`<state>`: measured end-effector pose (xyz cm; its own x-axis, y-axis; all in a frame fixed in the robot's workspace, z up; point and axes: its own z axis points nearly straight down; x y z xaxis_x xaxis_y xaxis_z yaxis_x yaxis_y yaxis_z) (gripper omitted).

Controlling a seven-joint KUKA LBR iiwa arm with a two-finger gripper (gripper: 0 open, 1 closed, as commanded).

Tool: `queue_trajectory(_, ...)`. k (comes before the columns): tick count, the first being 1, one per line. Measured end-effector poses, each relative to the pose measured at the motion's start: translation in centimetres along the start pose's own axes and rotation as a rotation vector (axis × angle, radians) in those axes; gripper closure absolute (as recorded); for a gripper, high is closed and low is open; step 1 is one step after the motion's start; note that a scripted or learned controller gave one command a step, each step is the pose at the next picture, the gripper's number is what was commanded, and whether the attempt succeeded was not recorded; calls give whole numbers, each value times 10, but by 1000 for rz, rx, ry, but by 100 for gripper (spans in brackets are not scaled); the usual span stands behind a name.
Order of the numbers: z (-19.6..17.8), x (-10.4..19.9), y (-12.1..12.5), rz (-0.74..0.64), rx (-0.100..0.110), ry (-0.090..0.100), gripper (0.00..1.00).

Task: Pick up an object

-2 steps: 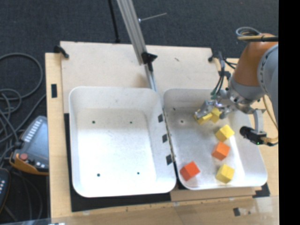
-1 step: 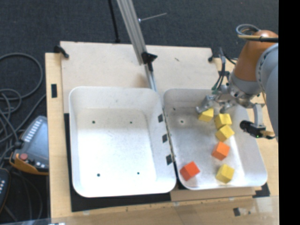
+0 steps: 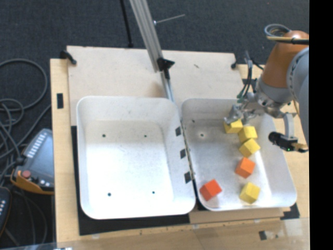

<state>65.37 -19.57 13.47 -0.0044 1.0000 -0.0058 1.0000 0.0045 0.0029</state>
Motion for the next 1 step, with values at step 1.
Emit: queue_trajectory(1,-39,96,-4,-4,0,8,100)
